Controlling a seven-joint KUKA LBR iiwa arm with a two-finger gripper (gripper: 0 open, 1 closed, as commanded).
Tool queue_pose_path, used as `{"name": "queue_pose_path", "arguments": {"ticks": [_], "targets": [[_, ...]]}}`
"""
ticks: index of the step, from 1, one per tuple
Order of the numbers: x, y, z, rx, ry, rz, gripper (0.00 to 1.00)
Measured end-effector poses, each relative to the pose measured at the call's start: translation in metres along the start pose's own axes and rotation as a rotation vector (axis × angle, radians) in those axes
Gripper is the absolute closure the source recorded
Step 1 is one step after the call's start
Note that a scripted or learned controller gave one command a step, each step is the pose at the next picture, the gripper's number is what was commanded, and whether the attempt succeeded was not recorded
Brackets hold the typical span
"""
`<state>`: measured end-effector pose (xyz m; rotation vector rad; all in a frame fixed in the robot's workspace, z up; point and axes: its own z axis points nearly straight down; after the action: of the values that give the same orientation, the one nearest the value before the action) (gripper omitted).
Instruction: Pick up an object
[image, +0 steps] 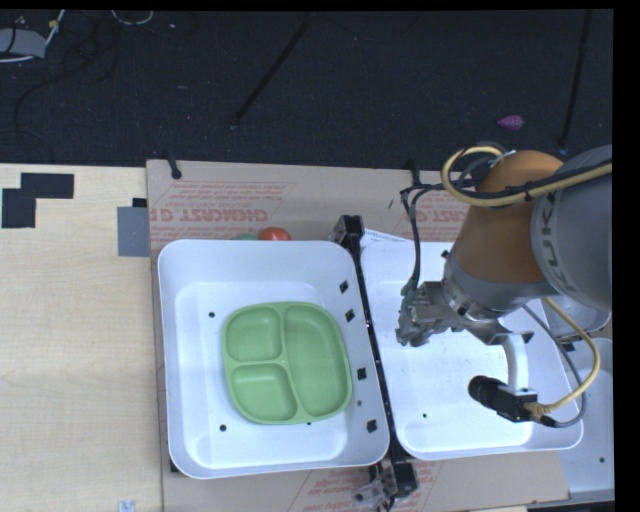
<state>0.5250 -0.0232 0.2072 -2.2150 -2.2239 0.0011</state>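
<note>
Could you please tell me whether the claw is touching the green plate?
Apart. The camera view shows the claw over the right bin, the plate in the left bin.

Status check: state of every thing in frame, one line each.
green plate: lying flat, face up, in the left bin, untouched.
left bin: holds the green plate.
right bin: gripper is over its left part.
gripper: down in the right bin near the divider, far from the plate; grasp can't be judged.
red round thing: outside the bins, behind the left bin's far rim, partly hidden.
</note>
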Motion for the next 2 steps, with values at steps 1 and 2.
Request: {"name": "queue_pose_path", "arguments": {"ticks": [1, 2], "targets": [[0.052, 0.015, 0.005, 0.001, 0.001, -0.001, 1.0], [0.097, 0.024, -0.004, 0.0, 0.0, 0.0, 1.0]]}}
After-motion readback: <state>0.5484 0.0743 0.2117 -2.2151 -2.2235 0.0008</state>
